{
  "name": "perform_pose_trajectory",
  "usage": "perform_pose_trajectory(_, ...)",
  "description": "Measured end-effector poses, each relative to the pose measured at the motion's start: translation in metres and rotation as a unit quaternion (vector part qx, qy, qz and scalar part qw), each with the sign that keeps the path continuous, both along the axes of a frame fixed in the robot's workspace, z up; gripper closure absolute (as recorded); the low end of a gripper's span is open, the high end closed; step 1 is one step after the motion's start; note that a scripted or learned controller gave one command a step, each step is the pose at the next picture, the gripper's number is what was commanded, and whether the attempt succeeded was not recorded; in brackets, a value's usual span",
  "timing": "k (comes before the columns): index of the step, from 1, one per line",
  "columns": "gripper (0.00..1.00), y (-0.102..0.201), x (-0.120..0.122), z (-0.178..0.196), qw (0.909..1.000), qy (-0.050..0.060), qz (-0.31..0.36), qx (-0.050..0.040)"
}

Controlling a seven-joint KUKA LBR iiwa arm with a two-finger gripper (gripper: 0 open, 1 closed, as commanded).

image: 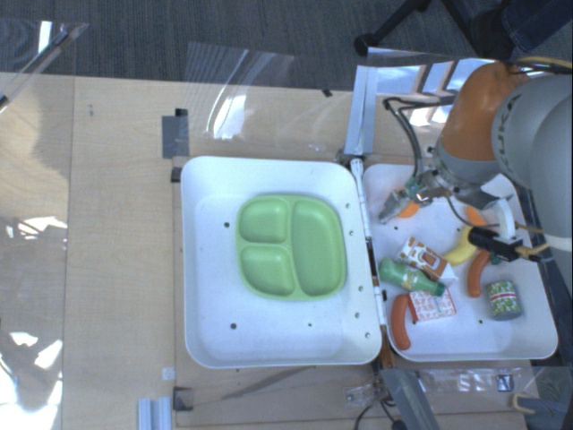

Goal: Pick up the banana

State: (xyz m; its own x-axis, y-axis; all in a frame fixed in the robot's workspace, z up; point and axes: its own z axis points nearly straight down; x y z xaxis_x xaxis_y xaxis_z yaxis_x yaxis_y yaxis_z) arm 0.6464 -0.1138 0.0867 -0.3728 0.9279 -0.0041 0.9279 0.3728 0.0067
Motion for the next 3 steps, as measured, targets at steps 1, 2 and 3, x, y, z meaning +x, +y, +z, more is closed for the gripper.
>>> perform_pose_trajectory(1,0.00,0.000,0.015,0.000,0.9997,0.022,0.008,-0.0003)
perform_pose_trajectory(2,0.00,0.002,-0.031,0.001,0.9997,-0.001,0.026,-0.0004)
perform_pose_trajectory(3,0.00,0.007,0.015,0.001,0.9991,0.023,0.035,0.0012)
